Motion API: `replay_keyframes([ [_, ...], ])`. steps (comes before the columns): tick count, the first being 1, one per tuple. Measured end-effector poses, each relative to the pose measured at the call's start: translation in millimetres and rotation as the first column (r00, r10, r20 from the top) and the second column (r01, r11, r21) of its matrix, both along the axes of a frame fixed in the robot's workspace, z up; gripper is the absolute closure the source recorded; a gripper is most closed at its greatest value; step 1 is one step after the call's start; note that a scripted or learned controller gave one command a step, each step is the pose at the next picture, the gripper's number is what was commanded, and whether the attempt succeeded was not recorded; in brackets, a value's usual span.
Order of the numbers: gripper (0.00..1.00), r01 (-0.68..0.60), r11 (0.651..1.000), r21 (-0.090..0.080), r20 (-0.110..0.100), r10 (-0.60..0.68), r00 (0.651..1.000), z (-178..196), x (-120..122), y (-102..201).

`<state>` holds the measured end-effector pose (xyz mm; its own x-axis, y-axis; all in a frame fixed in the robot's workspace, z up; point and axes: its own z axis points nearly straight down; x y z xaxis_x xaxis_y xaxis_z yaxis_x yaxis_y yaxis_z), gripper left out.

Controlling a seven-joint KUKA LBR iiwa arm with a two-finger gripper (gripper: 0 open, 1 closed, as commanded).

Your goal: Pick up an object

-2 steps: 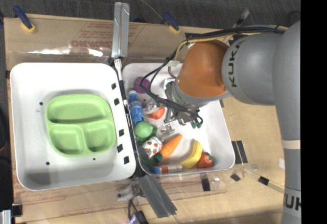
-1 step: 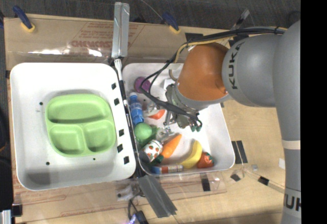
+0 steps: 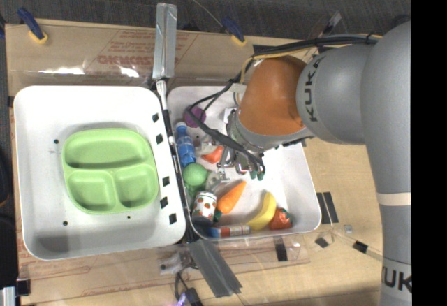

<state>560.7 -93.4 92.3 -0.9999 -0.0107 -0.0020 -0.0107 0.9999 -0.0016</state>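
1. From the one camera above the worktop (image 3: 349, 158), the two white bins sit side by side. The left bin (image 3: 28, 158) carries a green divided tray (image 3: 110, 169) lying flat in its middle, well apart from any of the small toys.

2. All the candidates for picking are crowded into the right bin (image 3: 307, 193), mostly along its left wall and near edge, likely because they were simply tipped in. A blue bottle (image 3: 185, 147) lies against the left wall, a green ball (image 3: 195, 176) just below it, then a white spotted cup (image 3: 204, 205). An orange carrot (image 3: 232, 197) lies tilted beside a yellow banana (image 3: 264, 210), with a red strawberry-like piece (image 3: 281, 219) near the front right corner.

3. The arm (image 3: 342, 95) reaches in from the right, its orange band hanging over the bin's far half. The end effector (image 3: 241, 166) points down just above the carrot's top end, seemingly lining up on that cluster.

4. Whether it is spread or closed I honestly cannot tell; the tips are small and muddled with cables, and nothing is visibly lifted.
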Motion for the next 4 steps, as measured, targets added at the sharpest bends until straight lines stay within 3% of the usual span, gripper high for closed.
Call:
replay_keyframes([
  [1,1.00,-0.006,1.000,-0.001,0.002,0.006,1.000,10.8,1.4,0.5],
  [2,1.00,0.020,1.000,0.001,0.010,-0.020,1.000,156.1,38.2,66.4],
  [3,1.00,-0.257,0.966,0.002,-0.005,0.258,0.966,80.0,35.4,-18.0],
  [4,0.00,-0.259,0.966,0.002,-0.002,0.259,0.966,81.3,36.2,-17.0],
])
